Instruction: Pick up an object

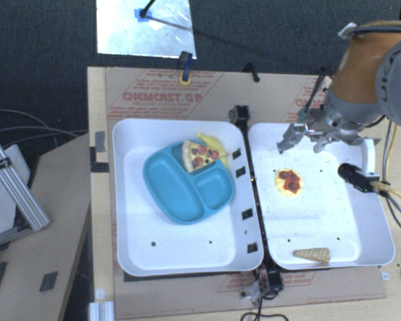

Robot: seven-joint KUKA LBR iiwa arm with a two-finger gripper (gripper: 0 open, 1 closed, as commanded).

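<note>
On the bench, two white bins sit side by side. Left bin [134, 246] holds a blue tray [180, 192], tilted, with a pizza slice [199, 156] on its far right corner and a yellow piece [214, 142] touching the slice's far edge. Right bin [361, 233] holds a small round pizza [289, 182] near its centre, and a cone [312, 254] lying on its side by the near wall. Arm [367, 65] enters from the right, orange band above the wrist. Gripper [304, 139] hangs over the far part of the right bin, fingers [287, 141] spread apart, nothing between them. Round pizza lies just near of the gripper, apart from it. A black cylinder [353, 174] juts from the arm's right side.
</note>
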